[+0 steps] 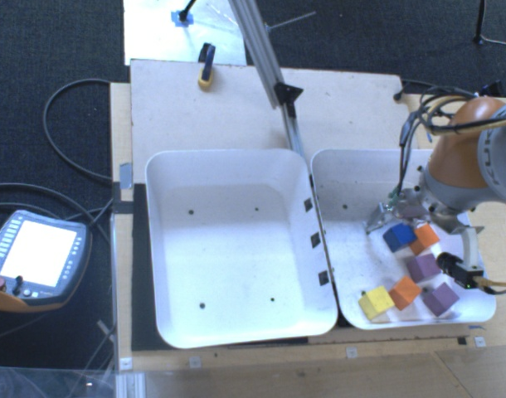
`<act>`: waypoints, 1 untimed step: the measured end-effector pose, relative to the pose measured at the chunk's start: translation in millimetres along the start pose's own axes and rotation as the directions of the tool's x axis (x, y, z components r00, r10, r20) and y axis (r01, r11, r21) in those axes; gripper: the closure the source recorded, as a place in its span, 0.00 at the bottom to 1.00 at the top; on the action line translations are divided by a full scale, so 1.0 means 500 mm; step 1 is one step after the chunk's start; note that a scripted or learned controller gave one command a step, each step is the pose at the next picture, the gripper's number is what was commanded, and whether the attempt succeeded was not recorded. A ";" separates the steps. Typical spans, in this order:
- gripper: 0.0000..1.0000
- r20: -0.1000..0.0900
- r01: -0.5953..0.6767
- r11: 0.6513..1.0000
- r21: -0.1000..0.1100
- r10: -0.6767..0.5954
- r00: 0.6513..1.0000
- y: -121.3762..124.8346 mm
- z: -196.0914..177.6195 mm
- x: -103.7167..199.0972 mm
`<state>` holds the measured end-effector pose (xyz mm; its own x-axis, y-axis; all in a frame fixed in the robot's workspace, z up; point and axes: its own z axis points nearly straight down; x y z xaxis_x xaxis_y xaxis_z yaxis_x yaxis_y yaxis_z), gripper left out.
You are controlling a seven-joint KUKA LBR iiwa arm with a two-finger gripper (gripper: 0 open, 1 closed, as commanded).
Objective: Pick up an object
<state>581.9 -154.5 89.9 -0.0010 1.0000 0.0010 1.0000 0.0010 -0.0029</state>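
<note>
Two white bins sit side by side on the counter (344, 98). The left bin (166, 247) shows a bare floor with a few small dark dots.

The right bin (340, 172) holds six blocks, all gathered in its near right part. A blue block (397, 237) lies farthest up, with an orange block (425, 239) touching its right side. Just below them is a purple block (422, 267). Nearer the front rim lie a yellow block (375, 303), a second orange block (405, 292) just beside it, and a second purple block (440, 298) near the right wall.

The arm (477, 152) reaches in from the right, and the gripper (384, 215) hangs over the right bin just up and left of the blue block. Whether it is spread or pressed together cannot be told, and no block is seen in it.

On the floor left of the counter lies a pendant (37, 258) with a lit screen.
</note>
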 end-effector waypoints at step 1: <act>0.00 0.000 0.000 1.000 -0.001 0.000 1.000 -0.078 0.000 0.037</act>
<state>542.9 -135.9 90.2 -0.0011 1.0000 0.0012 1.0000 0.0011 -0.0017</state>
